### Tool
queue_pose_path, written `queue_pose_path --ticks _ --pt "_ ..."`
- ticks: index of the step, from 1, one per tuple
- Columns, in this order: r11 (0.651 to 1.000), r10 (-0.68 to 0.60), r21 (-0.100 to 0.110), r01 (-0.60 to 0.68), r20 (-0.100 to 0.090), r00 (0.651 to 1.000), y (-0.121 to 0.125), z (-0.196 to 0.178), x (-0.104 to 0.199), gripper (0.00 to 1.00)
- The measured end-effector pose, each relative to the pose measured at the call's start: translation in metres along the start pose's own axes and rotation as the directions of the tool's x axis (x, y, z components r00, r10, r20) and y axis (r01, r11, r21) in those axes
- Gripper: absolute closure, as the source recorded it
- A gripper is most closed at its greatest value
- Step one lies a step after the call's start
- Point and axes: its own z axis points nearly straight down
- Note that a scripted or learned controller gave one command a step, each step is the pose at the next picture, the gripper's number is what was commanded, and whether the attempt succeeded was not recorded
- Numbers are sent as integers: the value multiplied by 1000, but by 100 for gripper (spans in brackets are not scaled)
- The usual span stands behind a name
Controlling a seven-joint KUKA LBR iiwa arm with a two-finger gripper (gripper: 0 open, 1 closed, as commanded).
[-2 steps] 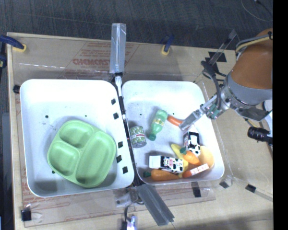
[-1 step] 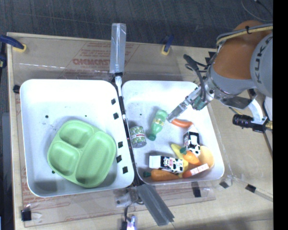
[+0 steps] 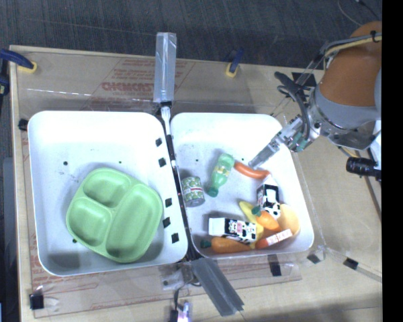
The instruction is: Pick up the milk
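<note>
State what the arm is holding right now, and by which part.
Nothing visibly. The gripper hangs above the orange sausage in the right bin, and the milk lies untouched near the front.

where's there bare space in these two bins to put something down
Left bin: bare floor along the far wall and left wall, around the green tray. Right bin: bare at the far end, beyond the green bottle. Crowded at its near right corner, where milk cartons, carrots and banana pile together.
</note>
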Motion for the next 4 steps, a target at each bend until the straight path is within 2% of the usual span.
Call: queue_pose_path --ticks 3,4 --pt "1000 0 0 0 0 1000 0 0 0 0" --pt "994 105 2 -105 0 994 -3 -2 4 0"
